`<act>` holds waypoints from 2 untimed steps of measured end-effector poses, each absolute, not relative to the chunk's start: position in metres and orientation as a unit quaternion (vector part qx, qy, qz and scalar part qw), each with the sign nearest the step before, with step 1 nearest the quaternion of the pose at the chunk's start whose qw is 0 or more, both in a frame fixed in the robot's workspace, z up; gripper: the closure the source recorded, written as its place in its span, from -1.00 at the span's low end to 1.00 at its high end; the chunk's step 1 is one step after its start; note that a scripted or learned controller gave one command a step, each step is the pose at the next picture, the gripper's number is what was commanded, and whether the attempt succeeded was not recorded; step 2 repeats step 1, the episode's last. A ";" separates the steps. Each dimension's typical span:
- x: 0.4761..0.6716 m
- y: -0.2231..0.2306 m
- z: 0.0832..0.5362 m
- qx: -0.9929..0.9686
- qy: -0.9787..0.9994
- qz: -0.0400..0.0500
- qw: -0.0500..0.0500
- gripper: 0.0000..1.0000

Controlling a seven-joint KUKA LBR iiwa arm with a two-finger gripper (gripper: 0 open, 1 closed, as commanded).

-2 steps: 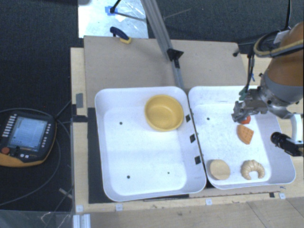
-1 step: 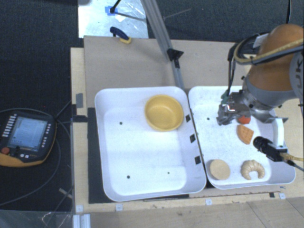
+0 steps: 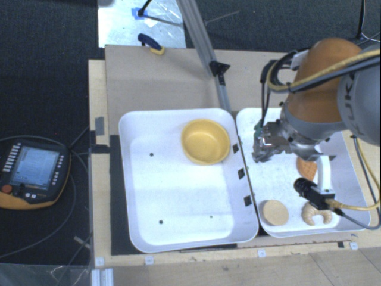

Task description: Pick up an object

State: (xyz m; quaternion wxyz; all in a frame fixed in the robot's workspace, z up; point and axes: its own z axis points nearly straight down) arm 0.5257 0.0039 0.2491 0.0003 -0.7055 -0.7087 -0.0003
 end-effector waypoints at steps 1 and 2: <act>0.519 0.062 0.237 -0.705 -0.709 0.000 0.000 1.00; 0.519 0.062 0.237 -0.705 -0.709 0.000 0.000 1.00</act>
